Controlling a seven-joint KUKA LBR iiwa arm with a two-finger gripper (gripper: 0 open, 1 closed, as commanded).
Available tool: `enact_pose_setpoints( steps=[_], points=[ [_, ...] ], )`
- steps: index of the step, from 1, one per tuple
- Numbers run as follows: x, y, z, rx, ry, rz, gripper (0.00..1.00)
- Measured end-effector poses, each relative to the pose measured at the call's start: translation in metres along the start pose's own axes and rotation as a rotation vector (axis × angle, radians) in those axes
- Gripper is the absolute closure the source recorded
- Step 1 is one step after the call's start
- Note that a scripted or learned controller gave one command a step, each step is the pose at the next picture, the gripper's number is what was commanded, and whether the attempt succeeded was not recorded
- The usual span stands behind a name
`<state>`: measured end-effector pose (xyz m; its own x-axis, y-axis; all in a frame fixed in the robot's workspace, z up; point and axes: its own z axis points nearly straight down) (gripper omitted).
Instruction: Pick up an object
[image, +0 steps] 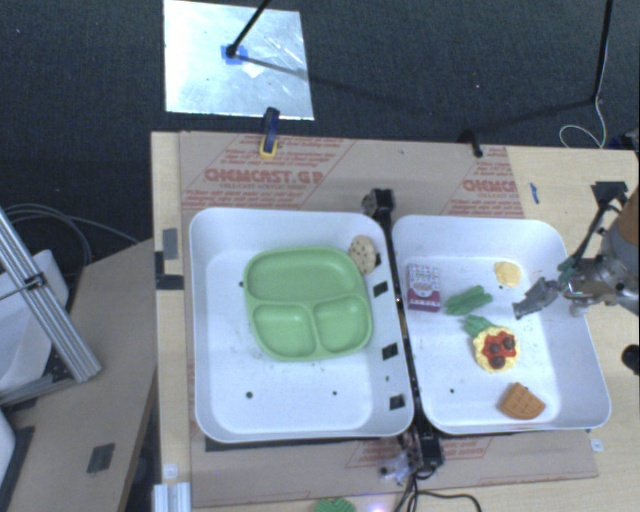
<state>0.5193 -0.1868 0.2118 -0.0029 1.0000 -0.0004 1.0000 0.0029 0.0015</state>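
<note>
The right bin (560, 240) holds several toy foods: a pink and white carton (424, 285), a green bean pod (467, 299), a pale yellow chip (508, 272), a pizza slice with red toppings (495, 349) and a brown waffle piece (521, 402). A round cookie (363, 254) lies in the left bin beside the green divided plate (307, 303). My gripper (535, 297) reaches in from the right, above the right bin's right half, a little right of the pizza slice and below the chip. Nothing shows between its fingers.
The left bin (215, 330) carries the green plate with three compartments. A black divider with clips (388, 300) runs between the bins. Cardboard lies under both. A silver sheet (238, 60) is on the dark floor at the back, and a metal frame (40, 300) stands left.
</note>
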Motion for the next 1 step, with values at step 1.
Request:
enact_pose_setpoints(
  steps=[1],
  points=[
    [-0.0192,0.0248,0.1299,-0.005,0.002,0.004,0.0]
  ],
)
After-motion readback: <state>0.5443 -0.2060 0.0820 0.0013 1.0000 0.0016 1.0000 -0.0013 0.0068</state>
